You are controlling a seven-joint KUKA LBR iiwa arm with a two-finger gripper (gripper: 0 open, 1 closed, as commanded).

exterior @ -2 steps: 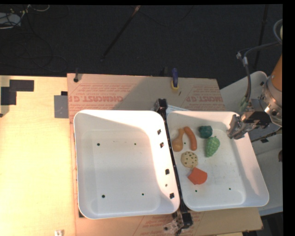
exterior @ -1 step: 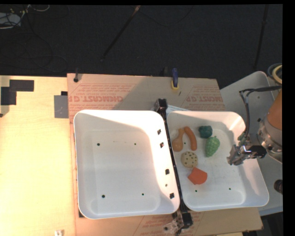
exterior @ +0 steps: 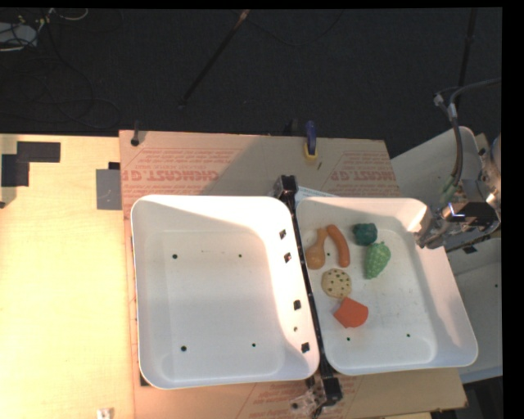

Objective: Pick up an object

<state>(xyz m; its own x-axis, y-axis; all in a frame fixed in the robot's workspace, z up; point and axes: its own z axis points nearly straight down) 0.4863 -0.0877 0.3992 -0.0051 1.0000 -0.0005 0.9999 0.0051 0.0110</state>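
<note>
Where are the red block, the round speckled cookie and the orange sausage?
red block [exterior: 351, 313], camera view, middle of its top face
round speckled cookie [exterior: 336, 283], camera view, centre of its disc
orange sausage [exterior: 337, 245], camera view, midway along its body

Two white bins, and six small objects lie in the right one.

This looks like a robotics lab or test cell rather than a home or shop. Two shallow white bins sit side by side, joined by black clips, on a sheet of printed cardboard laid over a pale wooden counter. A blue clamp pins the cardboard at its far edge. Loose cables trail over a dark floor behind, and robot hardware with wiring stands at the right.
</note>
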